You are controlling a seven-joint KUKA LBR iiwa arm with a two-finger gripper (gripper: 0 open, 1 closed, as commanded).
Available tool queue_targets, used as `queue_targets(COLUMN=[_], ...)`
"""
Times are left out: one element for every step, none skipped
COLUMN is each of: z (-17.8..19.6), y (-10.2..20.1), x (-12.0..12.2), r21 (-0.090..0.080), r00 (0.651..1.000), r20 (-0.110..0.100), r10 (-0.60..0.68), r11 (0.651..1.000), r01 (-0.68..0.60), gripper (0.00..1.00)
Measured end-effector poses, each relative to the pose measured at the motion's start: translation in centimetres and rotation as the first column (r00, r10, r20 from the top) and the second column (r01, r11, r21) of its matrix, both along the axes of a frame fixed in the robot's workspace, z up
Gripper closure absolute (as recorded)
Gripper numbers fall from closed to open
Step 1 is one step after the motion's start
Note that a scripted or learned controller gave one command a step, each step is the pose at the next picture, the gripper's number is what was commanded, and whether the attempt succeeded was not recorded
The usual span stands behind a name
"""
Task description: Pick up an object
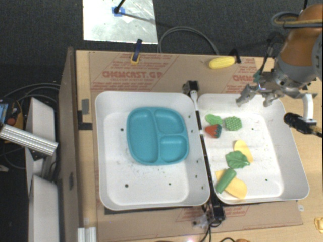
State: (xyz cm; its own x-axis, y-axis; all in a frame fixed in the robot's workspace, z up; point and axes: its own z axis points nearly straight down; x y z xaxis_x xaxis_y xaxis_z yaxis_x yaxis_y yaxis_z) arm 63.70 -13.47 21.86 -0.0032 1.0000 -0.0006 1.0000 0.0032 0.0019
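Observation:
The right bin (282,150) holds several toy foods: a green piece (213,119), a textured green round (232,123), a red strawberry (213,131), a yellow piece (243,148), a green leaf (236,159), a green cucumber (225,179) and another yellow piece (236,188). My gripper (255,100) hangs over the bin's far edge, up and to the right of the textured round. Its two fingers stand apart, open, with nothing between them.
The left bin (113,150) bears a blue divided plate (157,136). A yellow toy (221,62) lies on the cardboard behind the bins. A black fitting (298,121) sticks over the right bin's right rim. A ridge divides the two bins.

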Motion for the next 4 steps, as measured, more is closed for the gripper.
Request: queue_targets(z=[-11.0,-13.5,-11.7,-0.6], y=[-1.2,1.5,1.2,8.2], x=[-4.3,-12.1,-11.2,-9.6], r21=[0.002,0.000,-0.005,0.002], r00=[1.000,1.000,1.000,1.000], r20=[-0.007,-0.002,0.017,0.011], r10=[-0.003,-0.003,-0.004,0.009], r11=[1.000,1.000,1.000,1.000], r01=[0.003,0.003,0.004,-0.009], gripper=[0.00,0.00,1.00,1.00])
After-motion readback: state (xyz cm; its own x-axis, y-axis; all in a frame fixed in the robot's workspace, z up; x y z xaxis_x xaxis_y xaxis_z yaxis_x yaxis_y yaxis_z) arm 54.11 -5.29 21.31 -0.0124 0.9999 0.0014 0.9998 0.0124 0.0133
